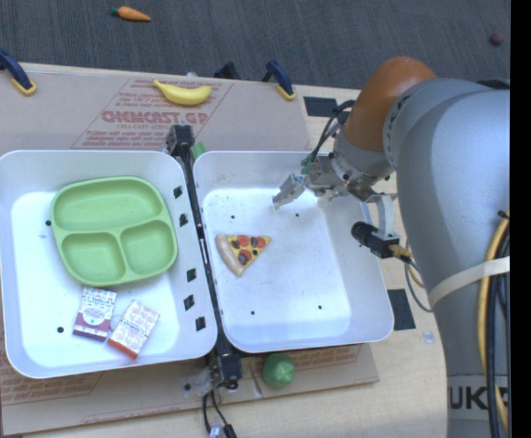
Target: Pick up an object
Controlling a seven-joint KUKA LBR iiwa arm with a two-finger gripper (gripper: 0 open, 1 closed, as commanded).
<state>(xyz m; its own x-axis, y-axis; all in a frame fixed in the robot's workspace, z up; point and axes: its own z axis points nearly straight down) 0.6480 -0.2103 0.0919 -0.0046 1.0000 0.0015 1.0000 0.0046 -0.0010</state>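
Observation:
A toy pizza slice (243, 249) lies flat in the left part of the right bin (338, 308). My gripper (290, 192) hangs over the upper middle of that bin, up and to the right of the slice, with nothing seen between its fingers. In the left bin (19, 336) sit a green divided plate (113, 229) and two small snack packets (95, 313) (134, 327) near the front.
A toy banana (183, 90) rests on the cardboard behind the bins. A green ball (278, 370) sits in front of the right bin. An orange carrot (132, 13) lies on the floor far back. The grey arm (448, 181) covers the right side.

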